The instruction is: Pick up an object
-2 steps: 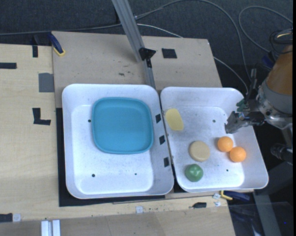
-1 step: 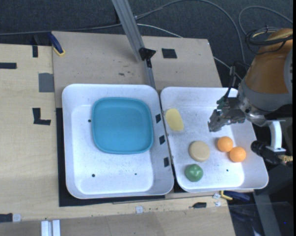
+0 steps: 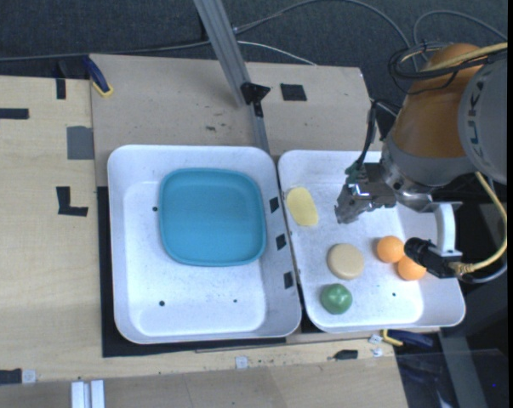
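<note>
1. Left shallow white plastic bin point(image 3: 137, 228): smooth, with rounded corners, speckled with a few dark marks. A rounded-square turquoise plastic plate point(image 3: 212, 216) lies flat in it, matte and plain.
2. Right shallow white plastic bin point(image 3: 443, 308): same make, set just beside the first.
3. Pale yellow oblong object point(image 3: 303, 206): smooth, lying near the right bin's left wall.
4. Round green object point(image 3: 335, 297): slightly glossy, near the front wall.
5. Beige rounded disc-like object point(image 3: 347, 261): matte, just above the green one.
6. Two orange balls point(image 3: 400, 257): smooth, touching or nearly so, right of the beige disc.
7. Dark metal two-finger gripper point(image 3: 348, 208): hangs over the right bin, between the yellow object and the orange balls; whether its fingers are spread or closed cannot be told.
8. Grey arm point(image 3: 460, 117): orange band; partial lettering, illegible.
</note>
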{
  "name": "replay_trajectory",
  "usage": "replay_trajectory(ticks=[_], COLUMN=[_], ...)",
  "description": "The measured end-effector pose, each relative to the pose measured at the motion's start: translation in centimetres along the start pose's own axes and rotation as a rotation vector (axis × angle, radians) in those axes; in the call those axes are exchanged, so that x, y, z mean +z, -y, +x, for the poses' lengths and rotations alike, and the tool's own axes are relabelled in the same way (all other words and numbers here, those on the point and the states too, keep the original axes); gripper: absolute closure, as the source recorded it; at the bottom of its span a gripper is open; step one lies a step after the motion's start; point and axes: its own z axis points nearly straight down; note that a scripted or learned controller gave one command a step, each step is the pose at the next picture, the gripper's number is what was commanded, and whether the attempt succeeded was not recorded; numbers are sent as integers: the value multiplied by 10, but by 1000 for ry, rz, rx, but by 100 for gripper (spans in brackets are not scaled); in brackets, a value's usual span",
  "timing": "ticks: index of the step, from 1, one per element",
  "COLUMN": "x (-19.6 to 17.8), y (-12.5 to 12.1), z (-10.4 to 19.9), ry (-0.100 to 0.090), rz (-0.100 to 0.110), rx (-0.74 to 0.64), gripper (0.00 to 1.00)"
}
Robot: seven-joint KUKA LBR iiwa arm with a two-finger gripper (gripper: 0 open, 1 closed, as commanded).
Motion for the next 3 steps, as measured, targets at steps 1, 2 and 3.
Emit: replay_trajectory(ticks=[1, 2, 3], x=[15, 5, 9], y=[-8, -20, -29], z=[53, 104, 165], ry=[0, 0, 0], rz=[1, -1, 0], rx=[-1, -1, -1], gripper=[100, 100, 100])
